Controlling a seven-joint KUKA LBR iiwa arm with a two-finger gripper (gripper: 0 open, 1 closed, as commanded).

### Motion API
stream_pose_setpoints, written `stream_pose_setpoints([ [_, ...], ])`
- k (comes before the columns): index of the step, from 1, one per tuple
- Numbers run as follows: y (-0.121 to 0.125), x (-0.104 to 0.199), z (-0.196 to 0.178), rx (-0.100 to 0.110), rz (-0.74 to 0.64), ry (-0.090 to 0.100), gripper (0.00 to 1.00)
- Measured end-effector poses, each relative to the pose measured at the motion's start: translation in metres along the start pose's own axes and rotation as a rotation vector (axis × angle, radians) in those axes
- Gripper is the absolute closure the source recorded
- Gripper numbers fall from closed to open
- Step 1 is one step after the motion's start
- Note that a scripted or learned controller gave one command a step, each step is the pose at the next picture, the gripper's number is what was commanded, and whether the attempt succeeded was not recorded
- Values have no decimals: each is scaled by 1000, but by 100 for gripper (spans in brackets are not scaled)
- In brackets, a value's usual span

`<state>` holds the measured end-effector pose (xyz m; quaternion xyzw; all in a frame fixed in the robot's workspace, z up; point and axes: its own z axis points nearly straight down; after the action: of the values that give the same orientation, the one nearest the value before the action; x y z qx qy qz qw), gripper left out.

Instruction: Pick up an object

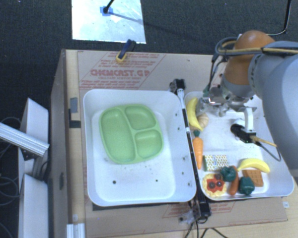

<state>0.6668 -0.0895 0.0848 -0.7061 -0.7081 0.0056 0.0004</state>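
Grey gripper (pixel 208 104) hangs low in the right bin (pixel 278 182); how its jaws stand, I cannot tell. Just beside it, one banana (pixel 191 114) runs lengthwise along the divider. One carrot (pixel 197 151) below points the same way. Second banana (pixel 254 164) lies further off. One green tray (pixel 130 133) beyond the divider.

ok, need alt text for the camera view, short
A grey robot arm reaches from the right, its gripper low over the right bin, near a banana and a carrot among toy foods. The left bin holds a green divided tray.
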Motion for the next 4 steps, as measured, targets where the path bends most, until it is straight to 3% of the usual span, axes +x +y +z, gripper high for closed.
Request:
stream_pose_setpoints([
  [4, 0, 1, 0, 0, 0, -1, 0],
])
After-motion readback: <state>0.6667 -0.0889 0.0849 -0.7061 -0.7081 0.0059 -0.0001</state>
